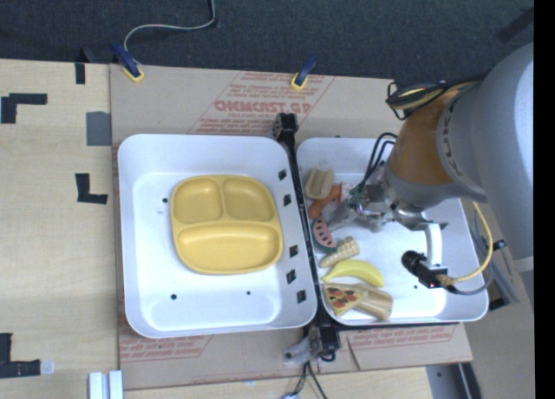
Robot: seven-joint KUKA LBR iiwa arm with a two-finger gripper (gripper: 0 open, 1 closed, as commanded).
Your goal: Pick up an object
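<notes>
Several small toy foods crowded the left side of the right bin [460, 302]: a banana [354, 271], a pizza slice [343, 296], a bread-like piece [318, 183] and others. The gripper [357, 208] hung low among them near the divider [297, 215]; whether it was spread or pinching anything could not be told. A try there might nudge neighbours or strike the divider. Open floor lay rightward; the left bin [147, 302] held a yellow tray [227, 223].

You can read red print "CHEMCAST GP" on the brown cardboard sheet [251, 107] under the bins, upside down to you, further red print beside it and along the bottom edge too blurred to read
</notes>
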